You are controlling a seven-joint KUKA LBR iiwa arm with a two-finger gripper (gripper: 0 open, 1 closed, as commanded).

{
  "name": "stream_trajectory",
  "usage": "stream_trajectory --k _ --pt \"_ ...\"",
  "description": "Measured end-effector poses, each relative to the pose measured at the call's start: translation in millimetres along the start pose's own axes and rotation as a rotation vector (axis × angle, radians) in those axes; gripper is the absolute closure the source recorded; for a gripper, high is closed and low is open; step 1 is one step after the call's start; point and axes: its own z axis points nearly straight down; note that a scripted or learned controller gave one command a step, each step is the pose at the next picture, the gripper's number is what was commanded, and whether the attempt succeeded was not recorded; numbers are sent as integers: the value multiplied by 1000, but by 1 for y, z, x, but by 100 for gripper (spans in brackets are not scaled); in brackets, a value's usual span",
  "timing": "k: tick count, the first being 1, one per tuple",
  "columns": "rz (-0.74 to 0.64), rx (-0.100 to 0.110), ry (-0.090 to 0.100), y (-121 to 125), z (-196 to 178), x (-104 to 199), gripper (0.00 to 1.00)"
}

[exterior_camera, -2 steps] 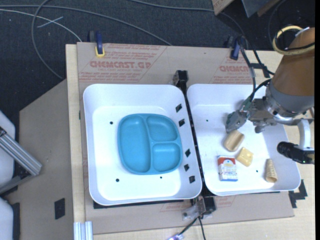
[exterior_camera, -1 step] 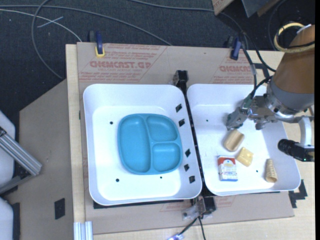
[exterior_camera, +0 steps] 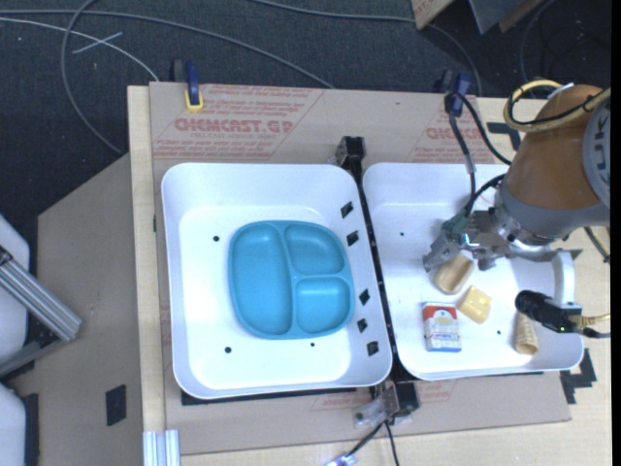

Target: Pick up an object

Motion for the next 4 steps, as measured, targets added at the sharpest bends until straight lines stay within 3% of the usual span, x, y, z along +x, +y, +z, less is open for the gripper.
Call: stream_trajectory --k 2,3,4 --pt "0 1 0 -5 78 3 0" --pt "0 -3 1 -4 66 3 100" --pt "0 -7 -2 -12 9 -2 100"
